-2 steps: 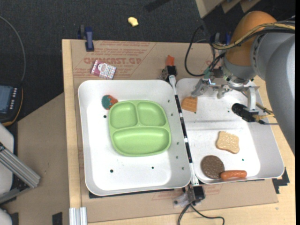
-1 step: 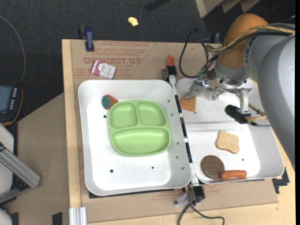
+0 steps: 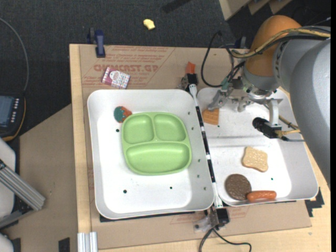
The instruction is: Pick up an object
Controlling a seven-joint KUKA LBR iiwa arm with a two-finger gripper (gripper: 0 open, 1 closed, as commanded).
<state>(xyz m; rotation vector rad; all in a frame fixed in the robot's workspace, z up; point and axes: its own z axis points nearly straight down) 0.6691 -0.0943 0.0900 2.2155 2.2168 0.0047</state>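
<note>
- Orange cracker-like piece (image 3: 210, 117) lies at the right bin's (image 3: 294, 190) far-left edge, just beside the end effector (image 3: 227, 100).
- End effector state: cannot tell.
- Risk: the bin wall may block a finger, pushing the piece away.

You can't read the pincer (image 3: 234, 101): its fingers blur together above the right bin's far wall (image 3: 210, 94). The arm (image 3: 307, 83) runs off the right edge and covers that bin's far right corner. The orange block (image 3: 211, 116) sits partly under the pincer (its far edge hidden). The small round thing (image 3: 123, 113) by the green plate (image 3: 156, 143) is too small to name.
</note>
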